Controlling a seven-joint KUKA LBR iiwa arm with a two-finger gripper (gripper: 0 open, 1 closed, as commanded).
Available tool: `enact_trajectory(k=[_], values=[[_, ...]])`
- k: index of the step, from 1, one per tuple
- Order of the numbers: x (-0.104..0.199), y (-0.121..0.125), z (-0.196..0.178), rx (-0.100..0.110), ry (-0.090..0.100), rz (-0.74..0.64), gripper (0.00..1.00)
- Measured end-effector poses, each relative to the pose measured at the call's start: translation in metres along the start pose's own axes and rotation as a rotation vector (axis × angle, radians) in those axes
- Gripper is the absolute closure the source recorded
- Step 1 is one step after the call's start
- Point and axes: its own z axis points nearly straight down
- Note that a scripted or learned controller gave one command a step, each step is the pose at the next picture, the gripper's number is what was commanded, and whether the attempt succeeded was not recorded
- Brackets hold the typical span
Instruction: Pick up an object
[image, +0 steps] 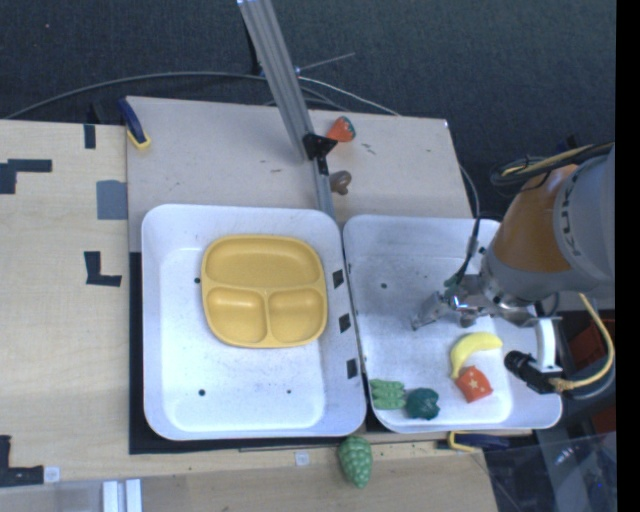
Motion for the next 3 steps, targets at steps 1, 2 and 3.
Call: enact_trajectory(k=[1, 2, 3], values=[[0.000, 0.001, -0.013, -0.004, 0.000, -0.002, 1.00], [0.000, 0.001, -0.055, -0.010, -0.001, 0.000, 1.00], [-0.001, -0.001, -0.098, -0.011, -0.002, 0.000, 1.00]])
